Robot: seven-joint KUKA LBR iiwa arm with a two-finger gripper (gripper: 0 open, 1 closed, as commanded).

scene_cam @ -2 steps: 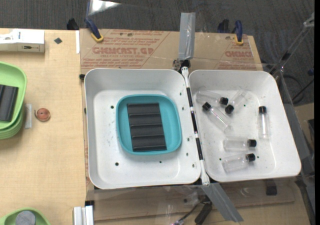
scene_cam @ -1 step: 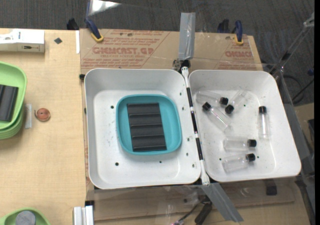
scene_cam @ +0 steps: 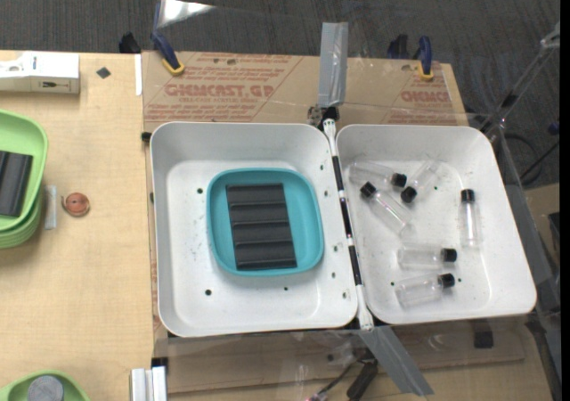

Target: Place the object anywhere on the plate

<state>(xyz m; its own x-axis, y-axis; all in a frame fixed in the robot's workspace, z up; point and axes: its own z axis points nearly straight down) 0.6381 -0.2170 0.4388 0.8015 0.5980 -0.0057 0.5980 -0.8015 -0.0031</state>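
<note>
At the far left edge of the frame we see a stack of green trays (scene_cam: 20, 178) with a dark insert, resting on the pale wooden bench (scene_cam: 89, 301); a white box (scene_cam: 37, 72) lies at the upper left, a small copper-coloured disc (scene_cam: 76, 204) sits just right of the green trays, and a green round lid (scene_cam: 40, 388) peeks in at the lower left corner. Moving right, we come to the left white bin (scene_cam: 178, 301), which holds a teal plate (scene_cam: 218, 239) near its centre, and on that plate lies a black ribbed insert (scene_cam: 260, 225) with four ridges. Behind both bins a sheet of brown cardboard (scene_cam: 223, 87) is clamped at its upper edge. A hinge-like seam runs between the bins, which stand touching side by side. In the right white bin (scene_cam: 499, 292) we count six clear vials with black caps: three clustered in the upper left part (scene_cam: 385, 203), one upright-lying near the right wall (scene_cam: 468, 216), and two in the lower part (scene_cam: 426, 257), one just above the other (scene_cam: 425, 287). All the vials lie in the right bin, well apart from the plate. As for the claw, we cannot tell its state.
</note>
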